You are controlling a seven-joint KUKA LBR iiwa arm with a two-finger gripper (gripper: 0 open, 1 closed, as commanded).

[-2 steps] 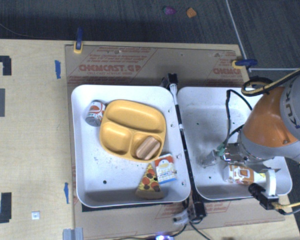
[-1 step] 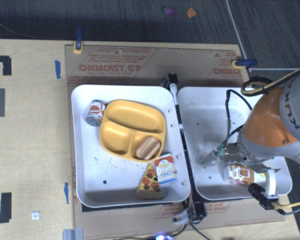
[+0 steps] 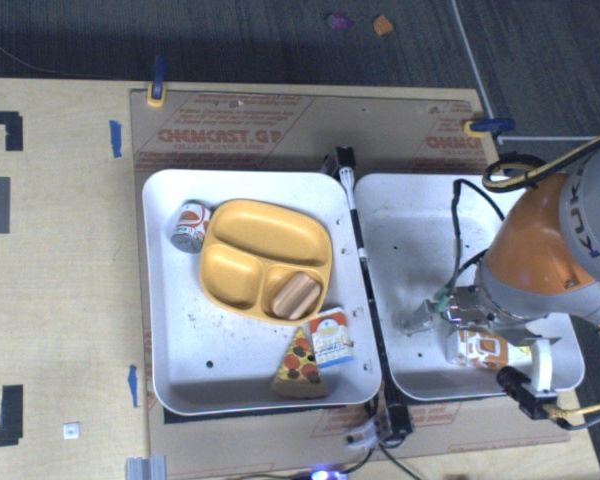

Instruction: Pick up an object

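Crowding left bin [image 3: 170, 298]: yellow tray [image 3: 250, 248], can [image 3: 189, 226], carton [image 3: 331, 339]; claw [image 3: 450, 313] state unclear.

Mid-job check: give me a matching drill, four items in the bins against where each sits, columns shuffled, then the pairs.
Things:
1. Can
2. Hot dog
3. Pizza slice
4. Small carton

Places:
A. Right bin, beneath the arm's wrist
B. Left bin, far-left corner, beside the yellow tray
C. Left bin, near edge
D. In a compartment of the yellow tray

Pairs: 1-B, 2-D, 3-C, 4-A
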